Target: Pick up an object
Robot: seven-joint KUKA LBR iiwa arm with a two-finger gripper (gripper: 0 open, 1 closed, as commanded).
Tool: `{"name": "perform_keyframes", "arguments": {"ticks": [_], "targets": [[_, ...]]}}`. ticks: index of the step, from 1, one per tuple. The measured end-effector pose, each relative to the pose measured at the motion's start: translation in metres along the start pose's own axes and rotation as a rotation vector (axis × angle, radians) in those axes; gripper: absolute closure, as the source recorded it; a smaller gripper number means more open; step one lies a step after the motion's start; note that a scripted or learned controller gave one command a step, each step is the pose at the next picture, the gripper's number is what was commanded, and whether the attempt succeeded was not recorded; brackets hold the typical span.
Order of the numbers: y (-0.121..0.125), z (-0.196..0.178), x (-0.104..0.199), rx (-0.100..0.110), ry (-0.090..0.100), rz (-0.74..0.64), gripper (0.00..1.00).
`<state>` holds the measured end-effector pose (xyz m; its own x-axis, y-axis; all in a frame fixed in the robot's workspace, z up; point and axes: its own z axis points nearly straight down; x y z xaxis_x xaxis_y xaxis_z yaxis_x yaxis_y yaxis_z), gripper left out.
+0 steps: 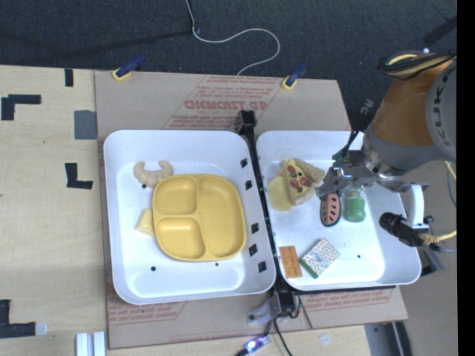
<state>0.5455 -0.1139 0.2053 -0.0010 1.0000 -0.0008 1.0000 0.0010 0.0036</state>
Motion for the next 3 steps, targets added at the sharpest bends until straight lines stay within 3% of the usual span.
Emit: {"name": "perform_keyframes", "arguments": {"ticks": [1,2,3], "targets": [[0.000,-0.020,0.001,0.004,0.001,-0.001,1.00],[-0.011,-0.008,0.053,0.007,0.001,-0.004,1.00],[-0.025,-0.017,0.070,0.007,0.002,-0.002,1.00]]}}
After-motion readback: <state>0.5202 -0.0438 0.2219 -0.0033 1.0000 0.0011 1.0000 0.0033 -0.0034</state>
